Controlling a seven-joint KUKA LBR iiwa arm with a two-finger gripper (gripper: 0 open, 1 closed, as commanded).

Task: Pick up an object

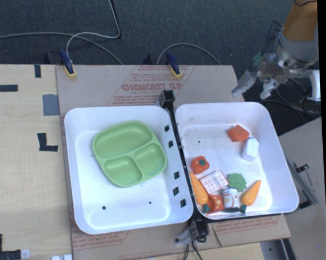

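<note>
The right bin [270,122] holds several small items: an orange block [238,132], a white block [250,149], a red-orange round toy [199,164], a white packet [214,181], a green bumpy piece [236,180], two carrots [198,189] [251,193] and a small can [228,196]. My gripper [255,87] hangs above the bench just beyond the right bin's far rim, at the upper right. It is open, fingers [241,87] spread, with nothing between them. It is well apart from every item.
A green divided plate [130,152] lies in the left bin [78,173]. Black clips [175,153] line the seam between the bins. Two blue-and-yellow clamps [67,65] [173,66] pin the cardboard at the far edge, with cables behind.
</note>
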